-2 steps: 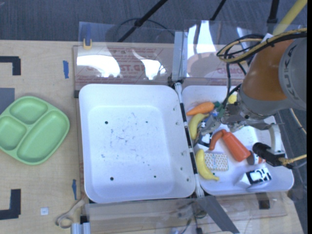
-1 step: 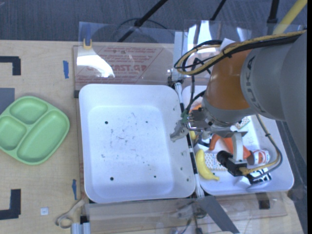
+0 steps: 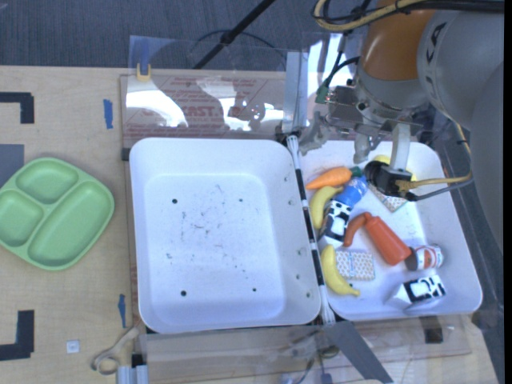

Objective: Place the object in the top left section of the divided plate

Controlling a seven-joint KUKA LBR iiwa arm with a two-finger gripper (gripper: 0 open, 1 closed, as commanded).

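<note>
Camera view shows the gripper (image 3: pixel 382 152) poised over the right bin (image 3: pixel 458 214), fingers apparently spread and empty, green divided plate (image 3: pixel 53 212) unfilled.

Arm (image 3: pixel 448 46) reaching in from right, orange band uppermost; gripper (image 3: pixel 380 152) pointing down, fingers (image 3: pixel 398 146) standing slightly apart, gripping nothing.
</note>
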